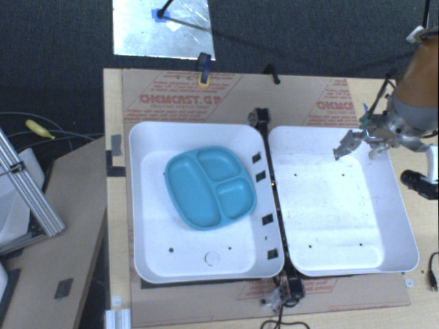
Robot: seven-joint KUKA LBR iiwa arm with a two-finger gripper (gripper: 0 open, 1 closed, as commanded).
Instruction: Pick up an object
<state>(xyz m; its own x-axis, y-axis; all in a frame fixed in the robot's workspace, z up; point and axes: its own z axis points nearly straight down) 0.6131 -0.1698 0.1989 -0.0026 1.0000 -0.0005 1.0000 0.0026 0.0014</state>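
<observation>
At the far left of the frame, an aluminium frame rail (24, 190) runs diagonally beside the bench (116, 204). Above the bench, in the upper left, a shiny metal sheet (161, 19) lies on dark carpet.

The left bin (147, 252) occupies the centre-left of the frame. A blue divided plate (209, 187) lies flat inside it, slightly above the bin's centre, with one long compartment on its left and two smaller compartments on its right. The plate is apart from all four bin walls.

A black divider strip (267, 197) runs between the two bins.

The right bin (329, 211) occupies the centre-right of the frame.

The arm (418, 94) enters from the upper right. The gripper (358, 144) is positioned over the upper right portion of the right bin, well apart from the plate. Its two fingers are spread apart, with nothing between them.
</observation>
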